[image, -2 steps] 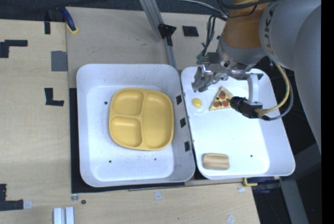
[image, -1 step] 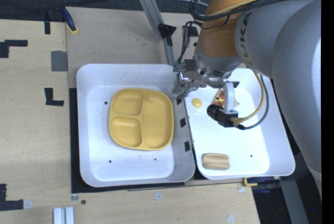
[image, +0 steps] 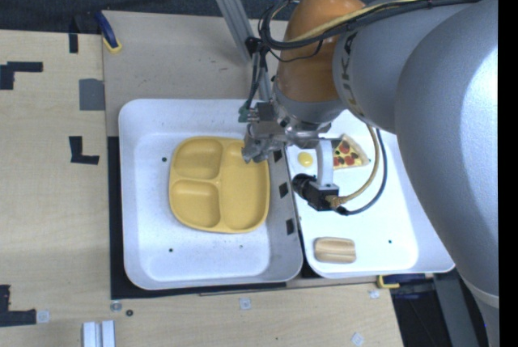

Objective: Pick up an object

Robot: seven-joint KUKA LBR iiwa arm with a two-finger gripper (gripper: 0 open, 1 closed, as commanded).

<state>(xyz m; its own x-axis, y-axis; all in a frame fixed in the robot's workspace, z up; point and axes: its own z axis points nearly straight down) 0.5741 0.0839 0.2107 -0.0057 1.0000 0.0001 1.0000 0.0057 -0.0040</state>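
Yellow divided plate (image: 218, 193) lies flat in the left bin (image: 146, 200), its right edge under the jaws (image: 257, 145), which hang low at that rim. I cannot tell how far apart they stand or whether they have hold of anything. In the right bin (image: 405, 232) are a bread roll (image: 333, 250), a pizza slice (image: 350, 152) and a small yellow piece (image: 305, 159). The step looks like the approach to the plate's rim; next comes closing on that thin edge and lifting straight.
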